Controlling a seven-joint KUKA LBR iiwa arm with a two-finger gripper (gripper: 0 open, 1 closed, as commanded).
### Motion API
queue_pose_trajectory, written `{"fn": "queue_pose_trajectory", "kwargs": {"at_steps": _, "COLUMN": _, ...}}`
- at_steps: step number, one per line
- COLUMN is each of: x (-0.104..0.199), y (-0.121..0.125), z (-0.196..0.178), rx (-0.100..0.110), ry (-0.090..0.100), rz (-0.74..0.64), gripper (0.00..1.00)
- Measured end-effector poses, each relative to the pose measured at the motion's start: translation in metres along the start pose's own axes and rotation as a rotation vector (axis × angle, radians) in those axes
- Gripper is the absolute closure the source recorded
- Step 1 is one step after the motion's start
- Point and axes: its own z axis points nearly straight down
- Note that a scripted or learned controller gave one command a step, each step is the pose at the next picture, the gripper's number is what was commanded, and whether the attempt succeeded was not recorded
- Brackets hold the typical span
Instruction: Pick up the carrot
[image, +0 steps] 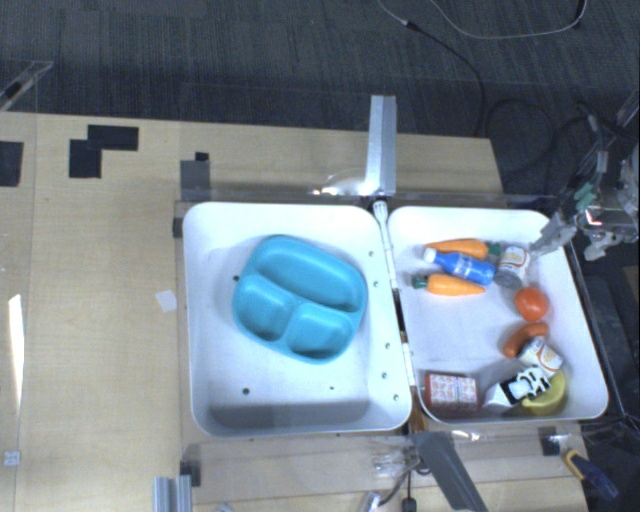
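Two orange carrot-like pieces lie at the back of the right bin (590, 340). One carrot (455, 286) points its pale green end to the left. The other carrot (456, 247) sits just behind it. A blue bottle (464, 266) lies between them. My gripper (552, 236) hangs at the bin's back right corner, above the rim. It is to the right of the carrots and well apart from them. Nothing is visibly held.
A small can (512, 262), a red tomato (532, 302), an orange-red piece (520, 341), a brown box (451, 390), a banana (547, 398) and a black-and-white item (525, 383) share the right bin. A blue divided plate (298, 298) lies in the left bin (210, 300).
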Motion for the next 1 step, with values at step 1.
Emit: {"fn": "queue_pose_trajectory", "kwargs": {"at_steps": 1, "x": 0.0388, "y": 0.0216, "z": 0.1464, "rx": 0.002, "ry": 0.001, "rz": -0.082, "gripper": 0.00}}
